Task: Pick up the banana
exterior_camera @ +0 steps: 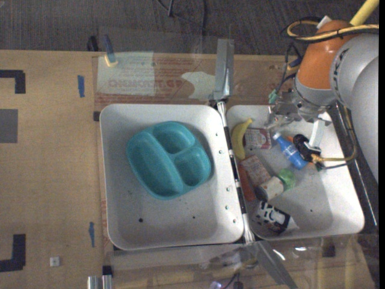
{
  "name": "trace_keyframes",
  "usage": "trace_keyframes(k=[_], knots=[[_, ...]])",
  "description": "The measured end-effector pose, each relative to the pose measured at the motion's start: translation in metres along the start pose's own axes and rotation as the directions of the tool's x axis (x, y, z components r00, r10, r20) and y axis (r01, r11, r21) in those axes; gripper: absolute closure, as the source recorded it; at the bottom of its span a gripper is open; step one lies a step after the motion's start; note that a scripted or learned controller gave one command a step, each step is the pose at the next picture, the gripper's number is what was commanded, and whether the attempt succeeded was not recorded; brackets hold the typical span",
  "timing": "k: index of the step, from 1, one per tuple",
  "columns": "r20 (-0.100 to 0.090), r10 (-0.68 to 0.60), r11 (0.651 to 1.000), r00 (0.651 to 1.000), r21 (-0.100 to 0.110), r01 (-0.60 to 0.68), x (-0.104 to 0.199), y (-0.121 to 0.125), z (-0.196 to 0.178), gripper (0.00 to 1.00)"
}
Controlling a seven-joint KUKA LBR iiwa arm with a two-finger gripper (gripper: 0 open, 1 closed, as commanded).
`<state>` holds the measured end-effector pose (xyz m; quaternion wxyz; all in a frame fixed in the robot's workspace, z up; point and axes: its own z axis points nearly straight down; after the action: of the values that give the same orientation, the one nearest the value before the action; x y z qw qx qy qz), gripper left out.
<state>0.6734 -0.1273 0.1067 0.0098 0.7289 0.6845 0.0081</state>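
Tan board covers the bench (48, 179), with two white bins side by side on it. Dark floor runs along the far edge.

In the left bin (138, 224) sits a teal plate (168, 158) with three compartments, toward the far half of the bin and a little left of centre.

The right bin (331, 203) holds the clutter, most of it along its left side. The banana (240, 136) lies in the far left corner, close against the left wall, curved, with its far tip bending right. Just right of it is a small packet (258, 138), and right of that a blue bottle (290, 151) lying tilted. Nearer than the banana is a brown box (255, 168), then a pale item with a green end (278, 185), and nearest of all a black-and-white thing (274, 217).

My arm comes in from the right, with the orange band (319, 65) above the wrist. My gripper (281, 116) hangs over the far part of the right bin, right of the banana and apart from it, about over the packet and the bottle's far end. I cannot tell whether it is wide or narrow.
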Motion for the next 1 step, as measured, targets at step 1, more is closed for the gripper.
trace_keyframes(k=[1], knots=[[0.002,0.152,0.988,0.988,0.023,-0.152,0.0937,-0.0089,-0.1116,1.00]])
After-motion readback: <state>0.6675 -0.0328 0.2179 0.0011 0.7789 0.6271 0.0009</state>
